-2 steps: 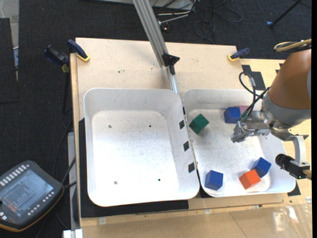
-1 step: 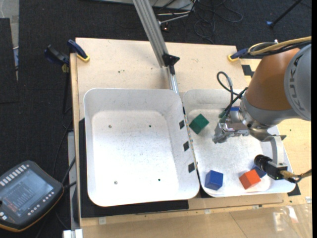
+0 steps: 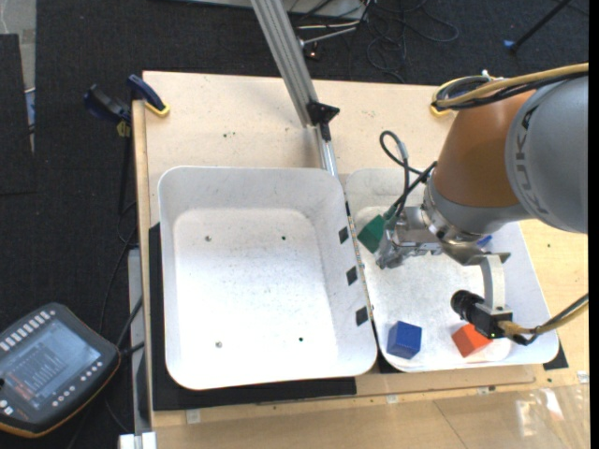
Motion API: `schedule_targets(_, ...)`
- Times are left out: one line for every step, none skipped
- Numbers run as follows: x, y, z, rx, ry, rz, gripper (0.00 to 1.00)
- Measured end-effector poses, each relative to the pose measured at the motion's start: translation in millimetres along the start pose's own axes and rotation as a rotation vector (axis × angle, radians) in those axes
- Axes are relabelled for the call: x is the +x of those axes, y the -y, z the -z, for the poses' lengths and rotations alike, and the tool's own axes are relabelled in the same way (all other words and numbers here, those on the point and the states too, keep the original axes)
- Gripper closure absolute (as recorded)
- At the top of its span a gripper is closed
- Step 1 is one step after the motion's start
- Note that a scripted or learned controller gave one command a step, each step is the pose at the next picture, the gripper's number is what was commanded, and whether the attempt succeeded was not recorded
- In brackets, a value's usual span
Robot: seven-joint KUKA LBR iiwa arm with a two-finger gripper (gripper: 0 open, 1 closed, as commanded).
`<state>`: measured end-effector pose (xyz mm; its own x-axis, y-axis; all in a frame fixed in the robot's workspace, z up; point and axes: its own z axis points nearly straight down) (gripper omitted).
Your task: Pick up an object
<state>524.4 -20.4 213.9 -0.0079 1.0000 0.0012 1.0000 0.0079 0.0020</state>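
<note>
**Arm low over right bin, green block at gripper**

I see the arm (image 3: 510,162) coming in from the right, its orange band and grey wrist hanging over the upper half of the right bin (image 3: 533,293). The gripper (image 3: 388,251) points down and toward the seam between the two bins. A green block (image 3: 372,232) sits right at the gripper, on its left side, close to the right bin's left rim. I can't tell from this angle whether the block is between the fingers or just beside them, and I can't tell if the gripper is wide or narrow; the wrist body covers most of it.

Relative to the right bin: a blue cube (image 3: 404,339) sits near its lower-left corner, just beside the left rim. An orange block (image 3: 469,340) lies near the lower rim, right of the blue cube and apart from it, with a black fitting on the arm's cable loom just above it. Something small and blue peeks out under the wrist near mid-bin; too hidden to name.

Open room: the bin floor between the gripper and the blue cube is bare. The left bin (image 3: 253,269) touches the right bin along the seam, its floor bare white. Counter (image 3: 234,110) edge lies beyond both bins' upper rims.
</note>
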Motion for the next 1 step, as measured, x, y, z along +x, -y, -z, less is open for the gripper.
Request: schedule_targets(54.7,-1.9,-3.6,0.003,-0.001,0.001,1.00)
